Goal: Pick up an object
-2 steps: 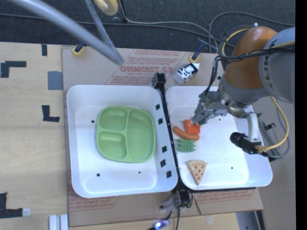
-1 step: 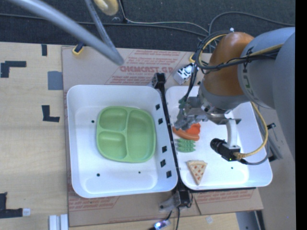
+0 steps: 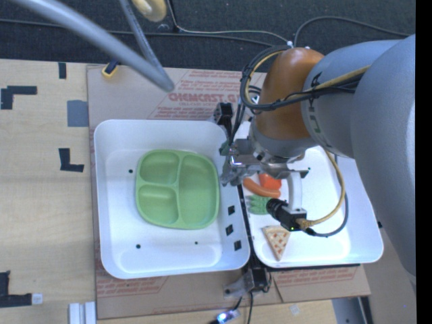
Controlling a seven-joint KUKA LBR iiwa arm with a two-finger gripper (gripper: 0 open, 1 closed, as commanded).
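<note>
We are seeing the grey arm (image 3: 364,93) with its orange band (image 3: 287,86) reaching in from the right, and its gripper (image 3: 260,174) is hanging low over the left part of the right bin (image 3: 358,248), close to the wall shared with the left bin (image 3: 108,201). We cannot tell whether the pincer is released or clenched. Just under it an orange carrot-like toy (image 3: 268,183) with a green end (image 3: 256,204) is lying on the bin floor. A toy pizza slice (image 3: 275,240) is lying near the front edge of the same bin. A green divided plate (image 3: 178,188) is sitting in the middle of the left bin.
</note>
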